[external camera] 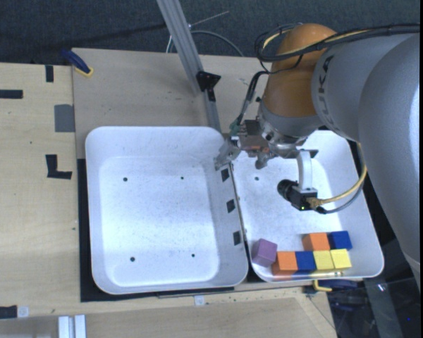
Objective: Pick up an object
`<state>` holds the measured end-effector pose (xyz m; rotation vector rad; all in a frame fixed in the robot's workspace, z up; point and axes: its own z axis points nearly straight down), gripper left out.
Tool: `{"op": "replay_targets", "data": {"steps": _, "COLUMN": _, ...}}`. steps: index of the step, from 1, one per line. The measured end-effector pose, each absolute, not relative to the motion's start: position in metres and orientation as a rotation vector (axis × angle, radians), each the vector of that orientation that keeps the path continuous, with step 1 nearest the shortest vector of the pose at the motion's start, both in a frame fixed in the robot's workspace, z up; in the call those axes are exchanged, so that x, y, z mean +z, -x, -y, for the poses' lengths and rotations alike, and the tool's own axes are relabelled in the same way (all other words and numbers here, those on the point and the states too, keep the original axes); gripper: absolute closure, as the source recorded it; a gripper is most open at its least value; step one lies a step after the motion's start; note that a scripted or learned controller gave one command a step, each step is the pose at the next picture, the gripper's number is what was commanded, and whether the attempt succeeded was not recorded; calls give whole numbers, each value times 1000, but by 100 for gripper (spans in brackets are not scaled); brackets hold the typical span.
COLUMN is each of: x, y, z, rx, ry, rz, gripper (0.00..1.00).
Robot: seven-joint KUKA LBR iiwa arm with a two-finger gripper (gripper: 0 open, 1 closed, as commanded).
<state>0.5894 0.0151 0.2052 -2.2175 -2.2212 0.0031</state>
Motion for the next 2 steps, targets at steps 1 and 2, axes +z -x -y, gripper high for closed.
{"op": "replay_targets", "data": {"steps": 1, "x": 191, "y": -565, "z": -27, "rx": 6, "ry": 2218, "rz": 2220, "gripper": 0}}
{"op": "replay_targets", "data": {"steps": 2, "x": 191, "y": -534, "z": -94, "rx": 3, "ry": 2209, "rz": 2227, "gripper": 0}}
